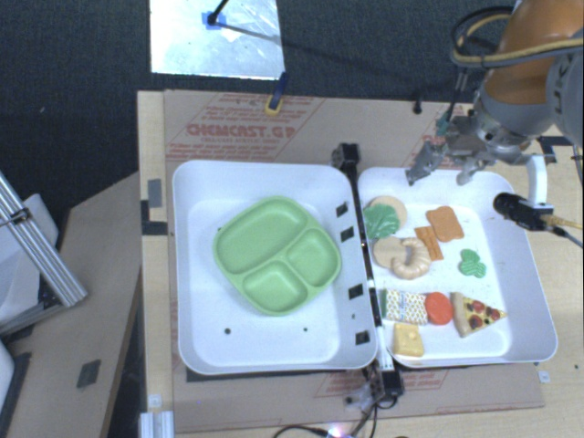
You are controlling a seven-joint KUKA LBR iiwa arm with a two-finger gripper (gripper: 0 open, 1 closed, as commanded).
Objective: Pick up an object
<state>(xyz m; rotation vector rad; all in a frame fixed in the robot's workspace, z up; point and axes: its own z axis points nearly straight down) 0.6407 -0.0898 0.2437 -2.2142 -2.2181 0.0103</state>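
Observation:
My gripper (443, 173) hangs above the far edge of the right bin (527, 281), fingers spread apart with nothing between them. Below it in that bin lie toy foods: a green leafy piece (382, 217), an orange slab (445, 224), a pretzel-like pastry (404, 255), a small green piece (472, 264), a checkered cracker (406, 306), a red round piece (439, 307), a pizza slice (476, 314) and a yellow cheese block (409, 340). The arm's orange band (540, 26) sits at the upper right.
The left bin (196, 245) holds a green divided plate (277, 255). A black divider with clips (358, 245) runs between the bins. A shiny foil sheet (217, 27) lies behind the bench. A black cylinder (518, 210) juts over the right bin's far corner.

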